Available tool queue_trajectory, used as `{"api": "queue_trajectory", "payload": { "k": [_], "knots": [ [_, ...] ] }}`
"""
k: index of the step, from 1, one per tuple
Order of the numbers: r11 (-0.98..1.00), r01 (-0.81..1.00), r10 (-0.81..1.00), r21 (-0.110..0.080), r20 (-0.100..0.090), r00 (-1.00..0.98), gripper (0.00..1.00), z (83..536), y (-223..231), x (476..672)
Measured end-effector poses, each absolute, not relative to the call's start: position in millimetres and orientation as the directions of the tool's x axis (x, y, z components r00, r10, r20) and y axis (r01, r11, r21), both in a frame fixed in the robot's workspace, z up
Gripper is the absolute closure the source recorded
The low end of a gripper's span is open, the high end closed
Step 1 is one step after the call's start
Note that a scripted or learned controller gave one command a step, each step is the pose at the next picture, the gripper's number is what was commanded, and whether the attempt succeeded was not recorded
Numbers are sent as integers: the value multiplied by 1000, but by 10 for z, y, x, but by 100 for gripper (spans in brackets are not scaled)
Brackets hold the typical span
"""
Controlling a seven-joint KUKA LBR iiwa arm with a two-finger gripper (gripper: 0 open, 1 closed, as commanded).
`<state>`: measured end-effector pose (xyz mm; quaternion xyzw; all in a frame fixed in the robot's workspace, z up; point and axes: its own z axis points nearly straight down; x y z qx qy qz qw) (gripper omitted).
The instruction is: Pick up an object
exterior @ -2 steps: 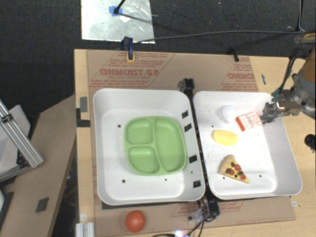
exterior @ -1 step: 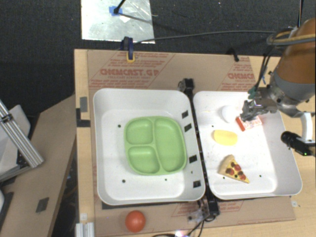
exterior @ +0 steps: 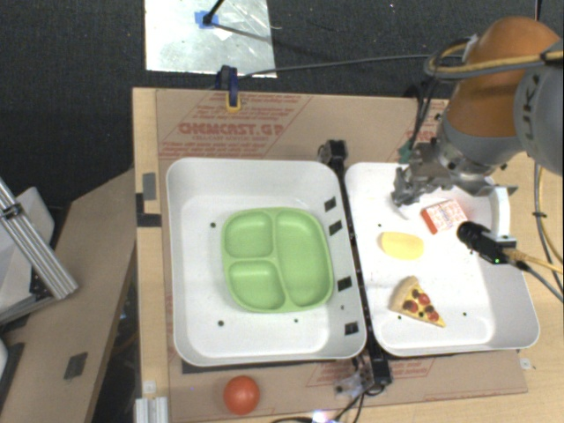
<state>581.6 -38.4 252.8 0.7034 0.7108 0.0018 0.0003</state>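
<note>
gripper (exterior: 407, 189), red carton (exterior: 443, 215) just beside fingers

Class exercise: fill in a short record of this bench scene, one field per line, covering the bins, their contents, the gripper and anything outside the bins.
left bin: green divided tray
right bin: yellow oval piece, toy pizza slice, small red and white packet
gripper: over the right bin's far left part, beside the packet; nothing seen between its fingers
outside bins: red ball on the bench's near edge
</note>
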Motion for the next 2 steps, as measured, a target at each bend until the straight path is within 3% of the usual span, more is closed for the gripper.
{"api": "queue_trajectory", "payload": {
  "k": [2],
  "knots": [
    [10, 1000, 1000, 2, 2, -10, 100, 2421, 774, 5899]
  ]
}}
